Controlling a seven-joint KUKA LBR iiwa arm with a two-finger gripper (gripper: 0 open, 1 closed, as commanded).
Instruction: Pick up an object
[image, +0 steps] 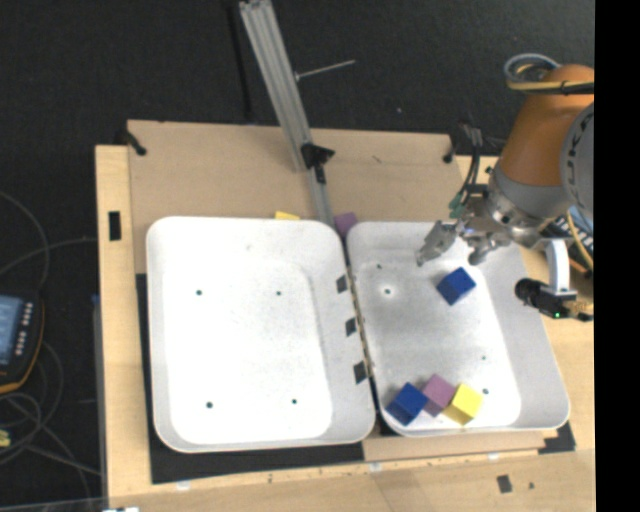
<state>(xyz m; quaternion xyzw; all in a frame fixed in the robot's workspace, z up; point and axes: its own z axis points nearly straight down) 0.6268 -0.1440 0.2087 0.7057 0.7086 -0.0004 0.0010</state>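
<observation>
Over in the right bin (520, 330) sits a lone blue cube (456, 285), plus blue (407, 402), purple (438, 392) and yellow (465, 403) blocks clustered near the front; gripper (458, 248) fingers spread just above, grasping nothing.

A pale wooden bench (200, 170) stands on a dark, speckled floor (120, 60). A slanted metal post (280, 80) rises over the bench's far edge. Thin cables (40, 260) trail across the floor at left, beside what may be a handheld control screen (18, 335).
</observation>
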